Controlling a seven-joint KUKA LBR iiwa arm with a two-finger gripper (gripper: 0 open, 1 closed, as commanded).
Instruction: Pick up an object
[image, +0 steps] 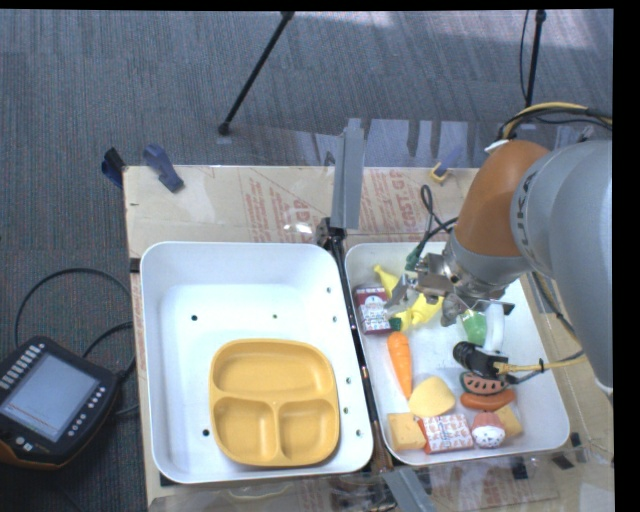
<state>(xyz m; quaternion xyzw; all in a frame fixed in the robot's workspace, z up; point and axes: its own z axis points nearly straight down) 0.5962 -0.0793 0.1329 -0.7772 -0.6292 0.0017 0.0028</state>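
My gripper (428, 292) hangs low over the back of the right bin (548, 402), just above a yellow banana (412, 313) whose top end pokes out at the gripper's left. A small dark red carton (373, 308) lies left of it by the bin's wall. An orange carrot (400, 362) lies lengthwise below the banana. A green piece (474, 327) sits partly hidden under the wrist.
The front of the right bin holds a yellow cheese wedge (432, 397), a tan cracker (404, 432), a red and white packet (446, 432), a hot dog (487, 399) and a small white ball (487, 434). A yellow divided plate (273, 402) lies in the left bin (175, 300).
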